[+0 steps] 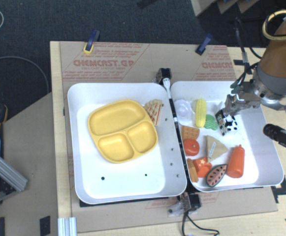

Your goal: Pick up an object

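Note:
My gripper (pixel 227 118) hangs low over the middle of the right bin (pixel 266 146), reaching in from the right below the orange-banded wrist. A small black-and-white object (pixel 230 125) sits right at its tip; I cannot tell whether it is held. Just to the left of the tip lie a green piece (pixel 211 122) and a yellow corn cob (pixel 200 112). Below are a cheese wedge (pixel 215 147), a red tomato (pixel 191 146) and a red sausage (pixel 236 161).
The left bin (pixel 79 146) holds a yellow divided plate (pixel 122 130) with a waffle piece (pixel 154 111) at its upper right edge. The right bin also has a white item (pixel 183 109), a cracker (pixel 190 132), an orange piece (pixel 200 167) and a dark oval piece (pixel 216 175).

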`<state>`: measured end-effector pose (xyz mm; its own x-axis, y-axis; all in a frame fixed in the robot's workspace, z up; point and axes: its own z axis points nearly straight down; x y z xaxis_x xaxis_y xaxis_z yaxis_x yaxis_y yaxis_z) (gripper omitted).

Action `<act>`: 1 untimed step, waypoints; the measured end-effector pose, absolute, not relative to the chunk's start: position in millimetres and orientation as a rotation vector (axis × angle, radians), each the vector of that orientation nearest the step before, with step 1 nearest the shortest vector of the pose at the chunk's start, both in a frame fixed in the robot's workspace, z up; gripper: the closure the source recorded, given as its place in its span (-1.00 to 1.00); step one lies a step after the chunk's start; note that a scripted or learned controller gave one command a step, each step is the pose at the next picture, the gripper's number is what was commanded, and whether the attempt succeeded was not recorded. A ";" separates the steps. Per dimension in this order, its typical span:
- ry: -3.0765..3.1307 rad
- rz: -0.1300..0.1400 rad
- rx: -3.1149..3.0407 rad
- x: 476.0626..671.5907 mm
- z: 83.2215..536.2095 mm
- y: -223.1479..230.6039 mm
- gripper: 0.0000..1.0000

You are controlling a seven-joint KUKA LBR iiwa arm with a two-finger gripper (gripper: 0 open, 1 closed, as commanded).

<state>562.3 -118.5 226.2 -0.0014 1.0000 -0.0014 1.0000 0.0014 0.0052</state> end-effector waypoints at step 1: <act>2.225 0.003 2.214 586.6 216.3 -73.9 1.00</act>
<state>586.6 -73.9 216.3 -0.0051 1.0000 -0.0007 1.0000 0.0051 0.0035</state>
